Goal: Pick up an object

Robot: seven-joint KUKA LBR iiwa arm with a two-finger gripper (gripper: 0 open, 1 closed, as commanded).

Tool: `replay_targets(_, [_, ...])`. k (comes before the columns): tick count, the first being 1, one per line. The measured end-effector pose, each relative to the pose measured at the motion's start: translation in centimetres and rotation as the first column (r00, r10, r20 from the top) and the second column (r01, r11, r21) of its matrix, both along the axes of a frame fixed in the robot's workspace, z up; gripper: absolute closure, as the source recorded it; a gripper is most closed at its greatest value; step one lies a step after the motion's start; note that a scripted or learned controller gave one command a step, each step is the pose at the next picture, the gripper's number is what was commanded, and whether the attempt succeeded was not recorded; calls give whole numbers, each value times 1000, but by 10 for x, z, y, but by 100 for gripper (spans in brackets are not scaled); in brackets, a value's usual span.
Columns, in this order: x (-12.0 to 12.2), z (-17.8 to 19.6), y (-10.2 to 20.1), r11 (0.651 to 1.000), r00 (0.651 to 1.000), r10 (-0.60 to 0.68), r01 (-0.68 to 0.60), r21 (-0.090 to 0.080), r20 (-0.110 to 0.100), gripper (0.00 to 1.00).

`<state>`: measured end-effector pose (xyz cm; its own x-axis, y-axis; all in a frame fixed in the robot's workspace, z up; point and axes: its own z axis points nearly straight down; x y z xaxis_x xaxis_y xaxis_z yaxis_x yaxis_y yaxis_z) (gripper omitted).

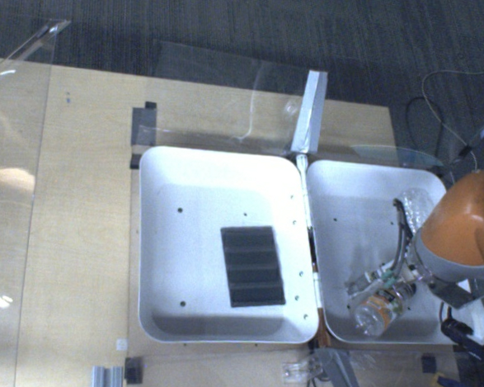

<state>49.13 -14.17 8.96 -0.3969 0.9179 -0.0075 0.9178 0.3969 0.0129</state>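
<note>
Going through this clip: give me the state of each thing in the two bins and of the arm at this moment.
Dark ribbed block: lying flat in the left bin, untouched.
Clear item: lying in the right bin, directly beneath the gripper.
Gripper: lowered into the right bin over the clear item; grasp unclear.
</note>
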Motion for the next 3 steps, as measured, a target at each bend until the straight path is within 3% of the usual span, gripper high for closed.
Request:
replay_targets(1, [3,13,1,1000,1000,0,0,-1,9,100])
replay_targets(2, [3,13,1,1000,1000,0,0,-1,9,0])
replay_targets(3, [79,0,11,1000,1000,-19,19,1,0,0])
